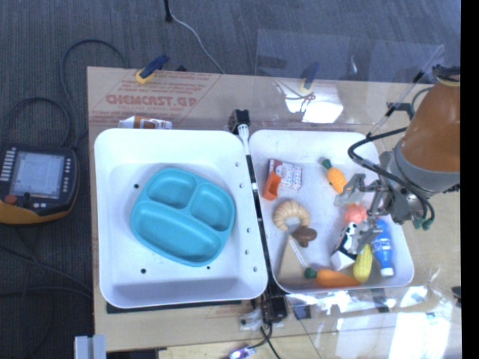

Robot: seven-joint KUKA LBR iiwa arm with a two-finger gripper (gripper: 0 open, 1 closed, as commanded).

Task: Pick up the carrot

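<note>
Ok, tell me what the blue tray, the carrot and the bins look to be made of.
Blue tray: likely moulded plastic, smooth and slightly glossy, with rounded compartment walls. Carrot: looks like a plastic toy, uniformly orange with a green tip. Bins: probably thin formed plastic, white and glossy, with rounded corners and light glare along the rims.

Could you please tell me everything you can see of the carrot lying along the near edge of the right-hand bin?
The carrot is a small orange toy with a green stub at its left end, smooth and plastic-looking. It lies on its side, roughly level, on the floor of the right bin against the near wall. Its right end meets the yellow corn cob, which stands more upright beside it. The gripper is farther back over the bin and apart from the carrot, so the carrot is not yet picked up.
</note>
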